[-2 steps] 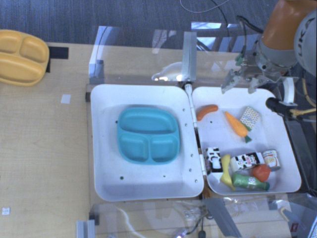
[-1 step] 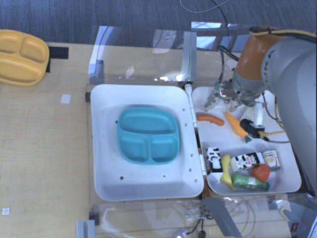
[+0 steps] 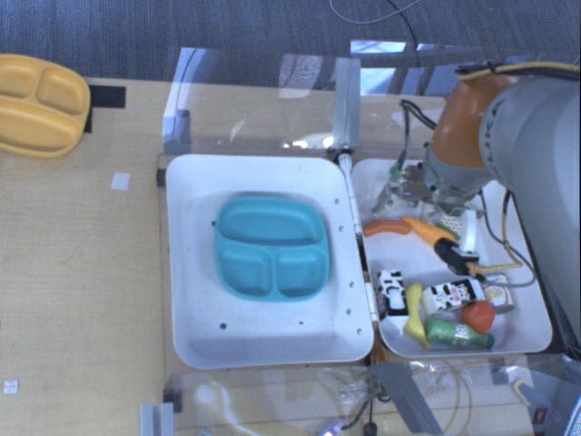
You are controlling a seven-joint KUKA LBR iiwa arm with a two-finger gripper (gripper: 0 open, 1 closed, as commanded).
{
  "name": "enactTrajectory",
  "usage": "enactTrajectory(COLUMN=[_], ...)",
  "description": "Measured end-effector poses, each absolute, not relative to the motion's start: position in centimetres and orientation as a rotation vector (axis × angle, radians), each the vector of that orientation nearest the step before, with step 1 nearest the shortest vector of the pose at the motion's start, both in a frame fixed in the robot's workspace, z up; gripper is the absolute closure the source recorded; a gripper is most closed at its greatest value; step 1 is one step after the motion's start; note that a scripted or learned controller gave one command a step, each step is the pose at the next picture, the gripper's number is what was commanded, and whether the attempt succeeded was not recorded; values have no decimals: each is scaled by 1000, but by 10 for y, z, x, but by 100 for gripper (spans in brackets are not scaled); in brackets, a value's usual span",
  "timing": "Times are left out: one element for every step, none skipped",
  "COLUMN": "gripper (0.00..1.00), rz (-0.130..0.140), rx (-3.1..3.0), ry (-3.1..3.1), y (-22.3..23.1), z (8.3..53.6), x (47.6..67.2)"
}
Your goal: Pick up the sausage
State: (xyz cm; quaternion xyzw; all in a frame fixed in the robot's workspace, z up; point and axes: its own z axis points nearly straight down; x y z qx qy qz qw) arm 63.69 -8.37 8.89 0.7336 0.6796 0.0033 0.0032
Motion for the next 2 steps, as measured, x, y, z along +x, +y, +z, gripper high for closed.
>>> enactTrajectory(gripper=[0,0], rz=[9,7], rx=[2351,2651], ry=[2075,1684], y=[-84,-50], z=[110,186], x=[671,590])
